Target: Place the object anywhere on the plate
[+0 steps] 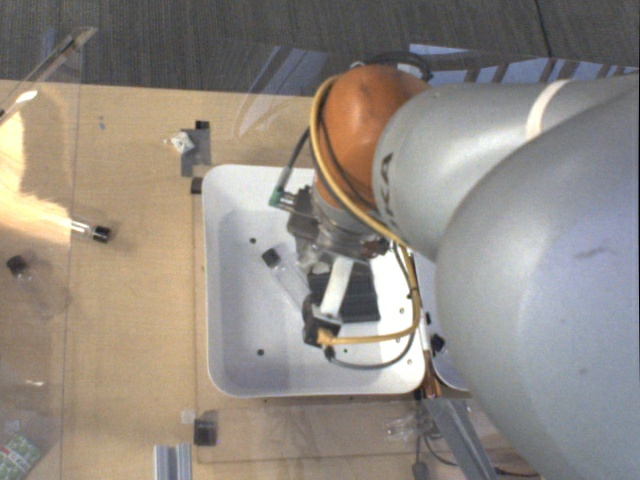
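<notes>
Arm (520, 268): grey links and the orange band (365, 113) reach in from the right and cover most of the right half of the scene; the wrist points down into the left white bin (225, 368).
Jaws: low over the bin floor, right of its centre, below the dark wrist block (345, 293); whether they are released or clenched cannot be told, and nothing is seen grasped.
Object: judged to be the small dark piece (270, 257) lying on the bin floor, just left of the wrist and apart from it; a smaller dark speck (260, 351) lies nearer the bin's front wall.
Plate: probably beneath the arm's bulk; its position cannot be told.
Cable (375, 340): a yellow loop hangs beside the wrist, close to the bin floor.
Table (120, 348): pale wood, with small black blocks (205, 430) near the bin's corners.
Step in hand (judgement): securing the object, since it rests on the floor and not on a plate.
Doing it well (judgement): centre the jaws over the piece and descend squarely. Close only once they straddle it. Lift straight up, clear of the bin wall and the cable loop, before carrying it right.
</notes>
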Controlling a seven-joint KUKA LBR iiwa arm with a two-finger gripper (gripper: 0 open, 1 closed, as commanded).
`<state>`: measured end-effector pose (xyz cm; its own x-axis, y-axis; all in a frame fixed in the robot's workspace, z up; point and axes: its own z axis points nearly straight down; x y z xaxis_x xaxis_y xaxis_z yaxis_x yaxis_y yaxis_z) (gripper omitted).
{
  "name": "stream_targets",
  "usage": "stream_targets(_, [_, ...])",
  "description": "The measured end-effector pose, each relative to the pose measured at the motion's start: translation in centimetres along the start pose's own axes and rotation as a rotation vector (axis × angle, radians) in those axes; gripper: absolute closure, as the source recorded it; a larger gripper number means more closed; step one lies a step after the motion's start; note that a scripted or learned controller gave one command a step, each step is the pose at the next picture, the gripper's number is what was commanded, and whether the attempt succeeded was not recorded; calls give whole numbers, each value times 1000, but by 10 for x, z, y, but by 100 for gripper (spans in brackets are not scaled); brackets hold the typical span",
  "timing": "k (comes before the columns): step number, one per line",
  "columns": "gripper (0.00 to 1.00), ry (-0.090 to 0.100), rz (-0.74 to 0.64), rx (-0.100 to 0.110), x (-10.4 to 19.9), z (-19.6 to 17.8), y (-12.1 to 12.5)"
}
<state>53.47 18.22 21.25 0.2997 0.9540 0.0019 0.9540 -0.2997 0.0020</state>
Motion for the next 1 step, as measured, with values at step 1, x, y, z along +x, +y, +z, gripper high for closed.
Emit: stream_targets(1, [100, -2, 78, 2, 65, -3, 85])
